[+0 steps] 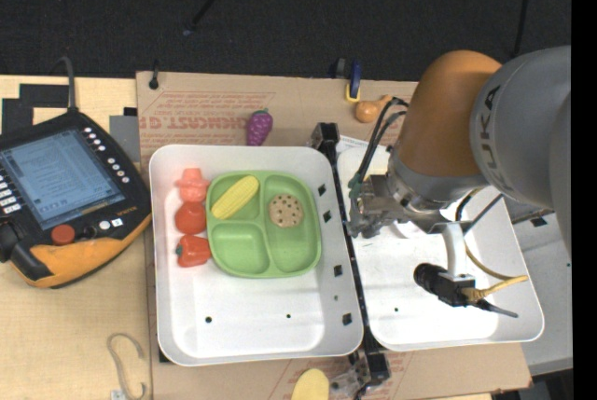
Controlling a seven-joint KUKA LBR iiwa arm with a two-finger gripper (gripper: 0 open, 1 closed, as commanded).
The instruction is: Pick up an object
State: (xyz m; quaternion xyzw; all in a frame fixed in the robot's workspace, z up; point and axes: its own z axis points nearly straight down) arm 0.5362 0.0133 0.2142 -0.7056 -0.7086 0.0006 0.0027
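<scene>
Lying in the left bin (247, 333), five small toy foods sit toward its far half. One yellow corn cob (233, 195) rests in the far-left compartment of a green plastic plate (247, 249); its long axis runs on a diagonal, from near-left to far-right. One round, speckled tan cookie (285, 211) lies flat in the plate's right compartment.

Left of the plate, three pieces line up from far to near on the bin's white floor: a knobbly pink piece (191, 184), a round red tomato (189, 217) and a red pepper (193, 250). They sit close together, just beside the plate's rim.

The hand (367, 213) hangs over the left edge of the right bin (485, 324), beside the divide between the two bins and apart from the toys. Whether it is open or closed, or has hold of anything, cannot be told from this angle. The grey and orange arm (466, 137) covers much of that bin's far side.

Outside the bins lie one purple toy (259, 127) and one orange toy (367, 109) on the cardboard sheet (205, 109) at the far side, and one yellow toy (311, 384) at the near edge. A control pendant (65, 193) sits on the counter (56, 333) at the left.
</scene>
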